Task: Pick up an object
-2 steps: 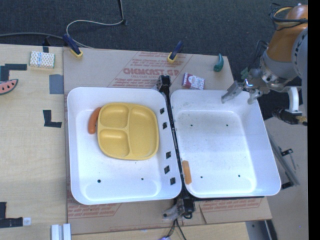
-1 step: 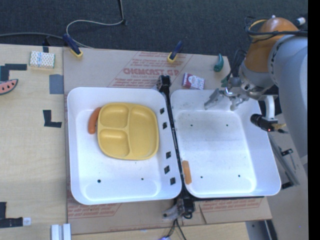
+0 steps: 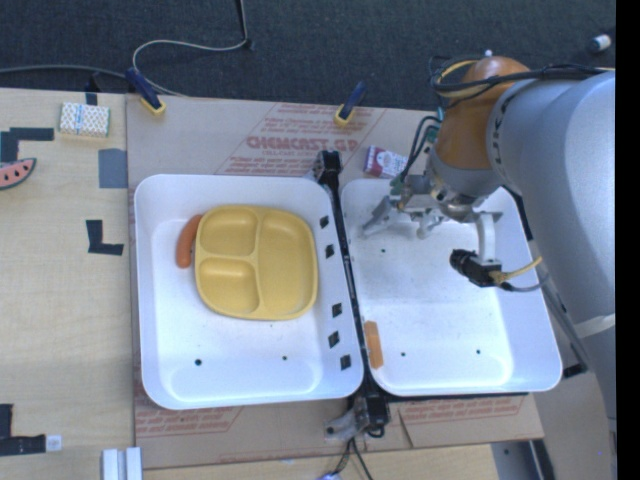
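Note:
My gripper (image 3: 398, 224) hangs over the upper left part of the right bin (image 3: 450, 368), with its fingers spread open and nothing between them. A small orange piece (image 3: 372, 343) lies against the right bin's left wall, well below the gripper. In the left bin (image 3: 230, 383) a yellow compartment plate (image 3: 256, 261) lies flat. An orange sausage-shaped toy (image 3: 185, 241) rests against the plate's left edge.
A black divider with clips (image 3: 336, 268) runs between the bins. A small red-and-white packet (image 3: 381, 160) lies on the cardboard behind the right bin. Yellow-and-blue clamps (image 3: 350, 104) (image 3: 146, 90) hold the cardboard's far edge. The arm's grey body (image 3: 560, 188) covers the right bin's right side.

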You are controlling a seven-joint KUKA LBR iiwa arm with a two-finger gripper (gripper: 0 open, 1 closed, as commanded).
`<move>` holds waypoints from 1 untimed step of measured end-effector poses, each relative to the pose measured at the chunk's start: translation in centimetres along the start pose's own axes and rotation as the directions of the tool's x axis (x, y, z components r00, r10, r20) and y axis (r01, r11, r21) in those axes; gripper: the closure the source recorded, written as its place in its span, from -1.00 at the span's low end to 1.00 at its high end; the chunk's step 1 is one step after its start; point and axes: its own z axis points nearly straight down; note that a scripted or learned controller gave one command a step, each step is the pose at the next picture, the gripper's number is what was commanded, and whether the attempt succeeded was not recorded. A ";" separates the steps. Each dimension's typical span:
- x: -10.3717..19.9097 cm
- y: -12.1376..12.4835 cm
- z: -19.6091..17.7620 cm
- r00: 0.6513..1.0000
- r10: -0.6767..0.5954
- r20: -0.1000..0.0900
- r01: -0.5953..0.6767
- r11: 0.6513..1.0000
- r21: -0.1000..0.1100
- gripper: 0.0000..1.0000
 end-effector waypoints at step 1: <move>0.0 -1.1 2.6 1.000 0.000 0.003 0.000 1.000 -0.002 -1.00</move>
